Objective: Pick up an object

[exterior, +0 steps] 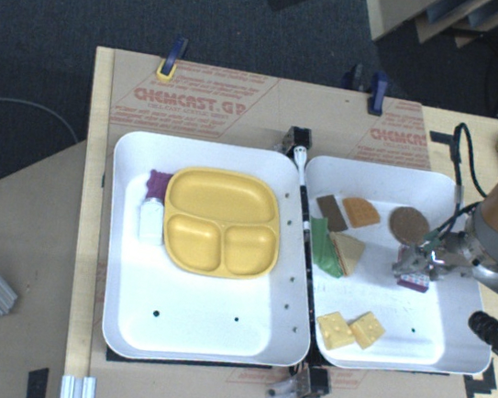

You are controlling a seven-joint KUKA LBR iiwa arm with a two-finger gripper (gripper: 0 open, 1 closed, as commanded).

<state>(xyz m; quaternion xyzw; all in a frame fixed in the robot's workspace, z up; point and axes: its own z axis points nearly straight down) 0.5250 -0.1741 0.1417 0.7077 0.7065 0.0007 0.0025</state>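
Gripper (415,265), grip state unclear, hangs over the right bin (448,358); bench board (199,98) reads "CHEMCAST GP".

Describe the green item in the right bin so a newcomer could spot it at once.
Start at the right bin, the one the arm reaches into. Along its left wall, beside the divider between the bins, lies a long, narrow green piece, running front to back. It is the bin's sole green thing: the brown slab sits at its far end and a tan wedge beside it.

Yellow divided tray (223,220), white bins (121,249), two pale yellow cheese blocks (350,330), green strip (325,248), brown disc (408,225)
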